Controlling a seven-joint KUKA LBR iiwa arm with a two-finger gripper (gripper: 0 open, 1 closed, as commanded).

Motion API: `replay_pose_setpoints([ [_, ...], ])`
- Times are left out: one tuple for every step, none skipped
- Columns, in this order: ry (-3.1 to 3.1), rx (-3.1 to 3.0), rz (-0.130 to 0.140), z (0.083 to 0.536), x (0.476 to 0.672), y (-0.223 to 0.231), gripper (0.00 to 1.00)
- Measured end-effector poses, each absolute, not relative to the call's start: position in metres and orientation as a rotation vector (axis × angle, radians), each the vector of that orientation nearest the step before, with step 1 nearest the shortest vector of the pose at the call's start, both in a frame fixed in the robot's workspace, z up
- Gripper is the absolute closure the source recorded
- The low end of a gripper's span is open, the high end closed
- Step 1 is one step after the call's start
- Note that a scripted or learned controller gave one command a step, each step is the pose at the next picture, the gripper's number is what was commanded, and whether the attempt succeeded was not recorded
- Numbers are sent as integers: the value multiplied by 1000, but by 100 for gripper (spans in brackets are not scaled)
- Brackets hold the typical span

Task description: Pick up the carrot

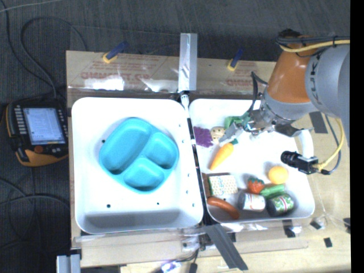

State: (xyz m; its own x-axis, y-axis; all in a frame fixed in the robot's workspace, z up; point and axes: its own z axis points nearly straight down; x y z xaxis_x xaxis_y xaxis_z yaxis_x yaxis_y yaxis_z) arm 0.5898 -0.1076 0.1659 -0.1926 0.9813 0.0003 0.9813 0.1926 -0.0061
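The orange carrot (221, 156) lies slanted in the right bin (296, 152), near its left wall, with its green top pointing up and right. My gripper (234, 133) hangs just above and to the right of that green top, very close to it. No object shows inside the gripper. The grey arm with its orange band (287, 81) comes in from the upper right.
Around the carrot lie a purple piece (202, 135), a small beige toy (216, 133) and a green item (232, 121). A lemon (277, 174), a box (222, 185), a sausage (222, 206) and cans (281, 205) crowd the bin's front. The left bin holds a blue divided plate (139, 152).
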Motion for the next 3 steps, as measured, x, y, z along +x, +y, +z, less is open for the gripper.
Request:
replay_pose_setpoints([
  [-2471, -1954, -5, 89, 573, -103, 0],
  [-2467, -1957, -7, 95, 574, -101, 100],
  [-2295, -2141, 11, 189, 563, -33, 100],
])
